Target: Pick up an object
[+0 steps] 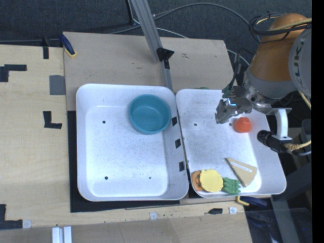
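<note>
My gripper (223,116) hangs over the upper part of the right bin (202,146), pointing down and to the left. A small red ball (242,125) lies on the bin floor just to its right, apart from it. Along the bin's near edge lie a yellow round piece (211,180), a green toy (232,186) and a tan wedge (243,170). In the left bin (101,156), a blue bowl (149,114) sits upright near the far right corner.
A grey pole (152,29) slants down from the top to the gap between the bins. Cables run across the dark floor behind the bench. The arm's orange and grey body (278,49) fills the upper right.
</note>
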Controlling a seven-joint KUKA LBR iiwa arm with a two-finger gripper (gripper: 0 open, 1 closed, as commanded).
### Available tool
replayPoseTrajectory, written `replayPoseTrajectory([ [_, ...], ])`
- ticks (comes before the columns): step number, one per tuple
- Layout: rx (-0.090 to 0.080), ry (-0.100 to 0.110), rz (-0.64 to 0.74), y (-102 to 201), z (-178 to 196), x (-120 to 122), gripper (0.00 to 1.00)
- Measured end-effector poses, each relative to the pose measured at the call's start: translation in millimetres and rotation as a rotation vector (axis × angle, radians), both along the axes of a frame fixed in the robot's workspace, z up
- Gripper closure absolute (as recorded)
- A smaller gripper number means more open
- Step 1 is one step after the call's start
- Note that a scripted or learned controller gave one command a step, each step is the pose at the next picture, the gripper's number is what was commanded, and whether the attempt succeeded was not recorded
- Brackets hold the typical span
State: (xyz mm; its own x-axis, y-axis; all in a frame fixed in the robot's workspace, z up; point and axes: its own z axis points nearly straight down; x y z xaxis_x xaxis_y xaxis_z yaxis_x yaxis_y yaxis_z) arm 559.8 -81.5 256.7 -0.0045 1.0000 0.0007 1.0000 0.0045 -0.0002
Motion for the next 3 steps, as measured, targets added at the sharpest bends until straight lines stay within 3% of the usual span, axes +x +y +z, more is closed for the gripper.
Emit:
replayPoseTrajectory([
  [3, 0.0, 0.0, 0.0, 143, -9, 43, 1.0],
])
